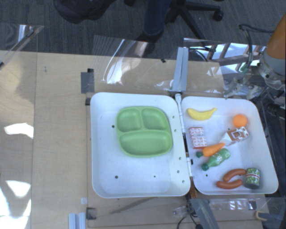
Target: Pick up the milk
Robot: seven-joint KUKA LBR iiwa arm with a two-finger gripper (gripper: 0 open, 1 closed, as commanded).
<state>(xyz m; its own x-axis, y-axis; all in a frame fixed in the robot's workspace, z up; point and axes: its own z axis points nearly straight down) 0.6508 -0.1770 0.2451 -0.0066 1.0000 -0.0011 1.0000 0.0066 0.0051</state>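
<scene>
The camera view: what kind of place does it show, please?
Probably a robotics lab or office workspace. A wooden bench carries two white bins holding a green divided plate and toy foods such as a banana and a small milk carton. An office chair base stands on grey carpet behind.

Arm [273,62] at upper right, wrist angled left.

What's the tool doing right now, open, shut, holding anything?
Tool: cannot be told. It sits above the right bin's far edge, apart from the milk, which lies in that bin by the orange.
</scene>
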